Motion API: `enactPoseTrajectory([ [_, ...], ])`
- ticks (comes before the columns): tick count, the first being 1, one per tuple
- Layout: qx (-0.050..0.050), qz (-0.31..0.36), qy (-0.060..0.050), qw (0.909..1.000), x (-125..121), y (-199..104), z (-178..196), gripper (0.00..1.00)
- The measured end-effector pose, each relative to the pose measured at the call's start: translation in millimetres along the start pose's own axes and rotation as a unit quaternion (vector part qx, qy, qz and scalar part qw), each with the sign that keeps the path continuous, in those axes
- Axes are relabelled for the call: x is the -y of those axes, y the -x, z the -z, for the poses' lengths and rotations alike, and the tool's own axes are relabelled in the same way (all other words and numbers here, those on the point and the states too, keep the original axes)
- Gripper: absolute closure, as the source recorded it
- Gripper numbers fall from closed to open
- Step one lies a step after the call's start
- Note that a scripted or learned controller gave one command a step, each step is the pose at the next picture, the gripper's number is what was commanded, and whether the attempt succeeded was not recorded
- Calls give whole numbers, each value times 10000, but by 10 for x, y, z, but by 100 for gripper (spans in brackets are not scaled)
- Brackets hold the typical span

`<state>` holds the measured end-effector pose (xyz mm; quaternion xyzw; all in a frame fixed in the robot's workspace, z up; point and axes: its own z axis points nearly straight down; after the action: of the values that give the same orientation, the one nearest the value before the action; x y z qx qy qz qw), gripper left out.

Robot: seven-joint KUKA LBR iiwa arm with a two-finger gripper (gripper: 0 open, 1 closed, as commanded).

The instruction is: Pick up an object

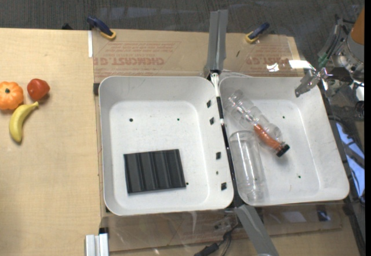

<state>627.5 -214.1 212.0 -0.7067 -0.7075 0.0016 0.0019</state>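
2 white bins side by side. Right bin (324, 150) holds a clear plastic bottle (248, 167) lying lengthwise near its left wall, plus a clear tube-like item with an orange and black insert (268, 136), touching or overlapping the bottle's top end. Left bin (110, 133) holds a dark ribbed rectangular tray (154, 171), lower middle. Gripper (310, 82) sits at the right bin's upper right corner, above the rim, holding nothing; open or closed, cannot tell. Orange (10, 96), tomato (38, 89), banana (20, 121) on the bench, far left.
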Motion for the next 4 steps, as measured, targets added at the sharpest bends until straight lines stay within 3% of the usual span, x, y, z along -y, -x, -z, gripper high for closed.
enactPoseTrajectory([
  [1,-5,252,-7,9997,198,-366,-876,0],
  [2,7,655,9,9979,797,-516,-1227,0],
  [3,1,2079,11,9782,1137,-847,-1227,0],
  [4,5,599,11,9982,761,-991,-596,0],
])
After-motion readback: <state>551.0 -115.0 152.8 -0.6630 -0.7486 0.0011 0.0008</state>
